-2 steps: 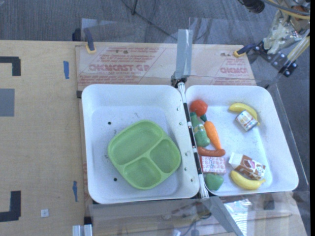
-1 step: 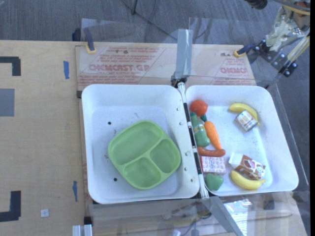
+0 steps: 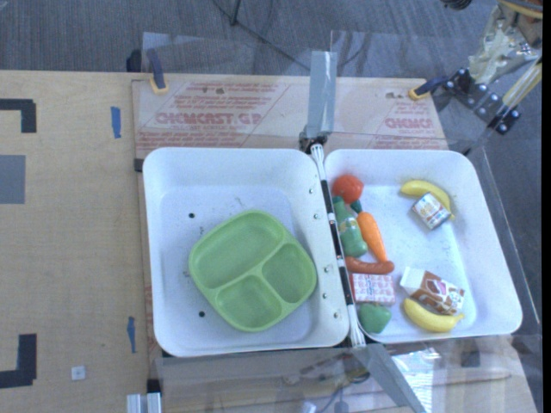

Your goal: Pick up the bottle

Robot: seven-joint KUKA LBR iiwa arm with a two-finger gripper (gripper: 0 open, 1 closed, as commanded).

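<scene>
The bottle (image 3: 349, 233) is green with a small label. It lies on its side in the right bin (image 3: 482, 231), tight against that bin's left wall. A red tomato (image 3: 348, 187) touches its far end. An orange carrot (image 3: 372, 235) lies alongside it on the right, and a red sausage (image 3: 370, 266) lies across its near end.
The right bin also holds a red-and-white packet (image 3: 373, 288), a green pepper (image 3: 374, 317), two bananas (image 3: 426, 192) (image 3: 430, 316), a small can (image 3: 431, 212) and a carton (image 3: 437, 291). A green divided plate (image 3: 251, 269) sits in the left bin (image 3: 172, 188).
</scene>
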